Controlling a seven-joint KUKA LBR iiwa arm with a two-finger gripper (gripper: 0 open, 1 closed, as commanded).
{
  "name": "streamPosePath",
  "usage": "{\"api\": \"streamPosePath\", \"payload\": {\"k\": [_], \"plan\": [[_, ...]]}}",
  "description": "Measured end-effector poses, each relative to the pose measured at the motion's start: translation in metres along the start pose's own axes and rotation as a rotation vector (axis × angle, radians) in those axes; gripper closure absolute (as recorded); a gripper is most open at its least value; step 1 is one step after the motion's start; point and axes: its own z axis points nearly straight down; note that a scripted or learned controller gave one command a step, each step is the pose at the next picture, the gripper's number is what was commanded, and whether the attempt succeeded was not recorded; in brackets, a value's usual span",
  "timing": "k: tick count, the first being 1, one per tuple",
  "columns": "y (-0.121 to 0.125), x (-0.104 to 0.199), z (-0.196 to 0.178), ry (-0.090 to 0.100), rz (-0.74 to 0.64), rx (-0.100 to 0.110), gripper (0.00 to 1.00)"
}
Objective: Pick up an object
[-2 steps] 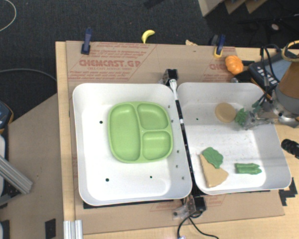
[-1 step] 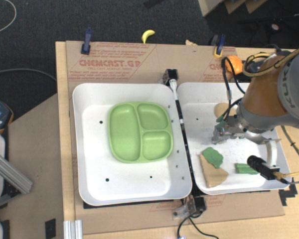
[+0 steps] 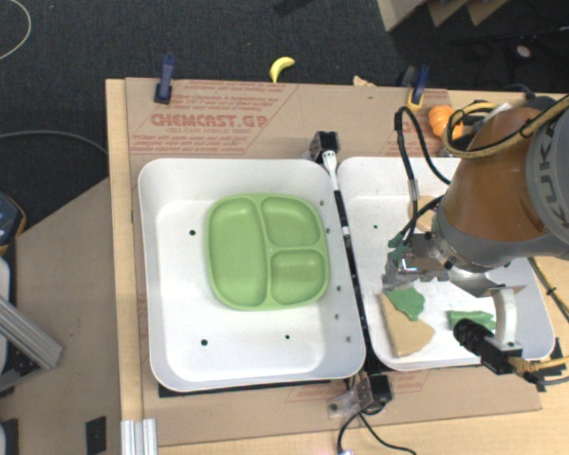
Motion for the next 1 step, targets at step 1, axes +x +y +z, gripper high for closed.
{"api": "streamPosePath", "payload": {"k": [1], "plan": [[0.0033,0.1035,-0.0838,-0.001,-0.005,-0.009,1.00]]}}
